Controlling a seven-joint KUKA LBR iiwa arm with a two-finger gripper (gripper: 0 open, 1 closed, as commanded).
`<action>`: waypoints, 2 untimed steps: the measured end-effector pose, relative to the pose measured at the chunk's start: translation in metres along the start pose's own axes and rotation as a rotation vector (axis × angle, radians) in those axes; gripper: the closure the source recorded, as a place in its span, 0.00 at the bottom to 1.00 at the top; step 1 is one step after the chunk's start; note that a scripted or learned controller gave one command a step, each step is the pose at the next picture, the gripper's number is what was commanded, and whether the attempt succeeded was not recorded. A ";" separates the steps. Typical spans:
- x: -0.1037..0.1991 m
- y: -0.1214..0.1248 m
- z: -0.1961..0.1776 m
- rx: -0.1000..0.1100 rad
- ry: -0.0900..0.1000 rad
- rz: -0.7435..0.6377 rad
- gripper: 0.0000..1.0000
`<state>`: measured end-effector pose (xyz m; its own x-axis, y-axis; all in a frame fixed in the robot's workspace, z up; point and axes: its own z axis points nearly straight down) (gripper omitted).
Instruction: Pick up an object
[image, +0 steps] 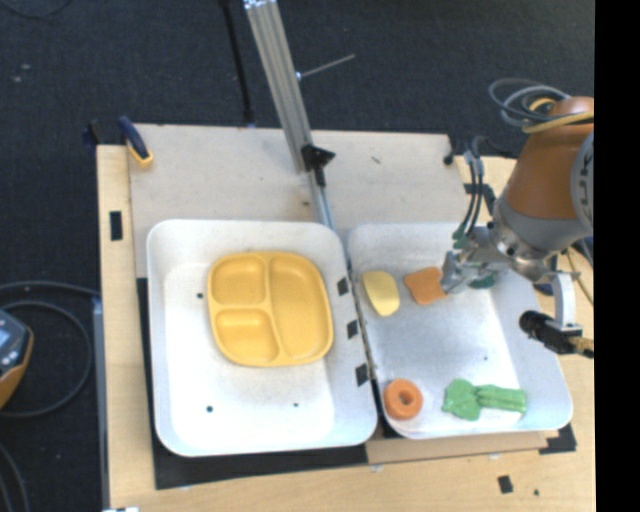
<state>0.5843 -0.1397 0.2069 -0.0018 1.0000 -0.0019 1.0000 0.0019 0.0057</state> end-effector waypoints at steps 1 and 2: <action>-0.007 -0.006 -0.051 -0.001 -0.001 0.004 1.00; -0.009 -0.005 -0.085 0.000 0.000 -0.001 1.00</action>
<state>0.5786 -0.1483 0.2922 -0.0025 1.0000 -0.0019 1.0000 0.0025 0.0054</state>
